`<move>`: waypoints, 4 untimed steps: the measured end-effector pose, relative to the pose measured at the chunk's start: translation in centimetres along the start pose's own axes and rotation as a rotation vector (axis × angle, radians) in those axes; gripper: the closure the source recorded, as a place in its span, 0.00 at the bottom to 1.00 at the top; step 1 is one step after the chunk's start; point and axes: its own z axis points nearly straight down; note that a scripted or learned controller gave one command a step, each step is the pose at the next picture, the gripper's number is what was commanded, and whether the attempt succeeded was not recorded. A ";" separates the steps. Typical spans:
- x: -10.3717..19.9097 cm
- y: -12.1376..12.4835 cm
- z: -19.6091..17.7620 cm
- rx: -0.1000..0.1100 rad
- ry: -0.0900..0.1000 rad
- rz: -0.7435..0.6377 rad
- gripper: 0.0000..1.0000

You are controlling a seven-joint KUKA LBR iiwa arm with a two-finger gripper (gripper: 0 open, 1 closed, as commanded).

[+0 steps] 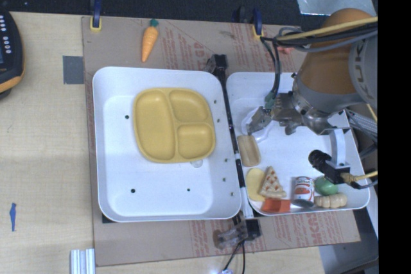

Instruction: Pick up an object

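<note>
- The bench point(45, 138) runs off the left and lower edges; a brown board point(115, 48) lies on it under both bins.
- The arm point(334, 67) enters from the right, its far part cut off by the frame edge; the orange band bulges at upper right and hides the right bin's upper right corner.
- Left bin point(115, 196), centre left: a yellow tray point(173, 124) with three compartments lies in its upper middle.
- Right bin point(289, 151), centre right: its toys are crowded along the lower edge.
- The gripper point(262, 120) hangs over the right bin's upper left part, just above a tan bread piece point(248, 149). The fingers are a grey blur against the white floor, so I cannot tell whether the jaws are released or clenched; nothing can be made out between them.
- Lower row, left to right: a yellow wedge point(255, 181) partly under a pizza slice point(272, 183), a red block point(276, 205), a can point(302, 189), a green piece point(325, 187) and a pale peanut-like piece point(331, 201).
- A black part point(324, 167) on the arm's cabling covers part of the green piece.
- A toy carrot point(149, 40) lies on the board, upper left of centre, outside both bins.
- A dark device point(9, 54) at the left edge is cut off.
</note>
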 end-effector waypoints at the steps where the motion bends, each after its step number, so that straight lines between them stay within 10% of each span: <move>1: -12.1 8.4 -3.5 -0.015 -0.007 0.009 0.00; 3: -4.9 1.6 11.3 0.002 0.002 0.003 0.00; 4: -9.2 10.5 6.2 -0.017 -0.004 0.000 0.00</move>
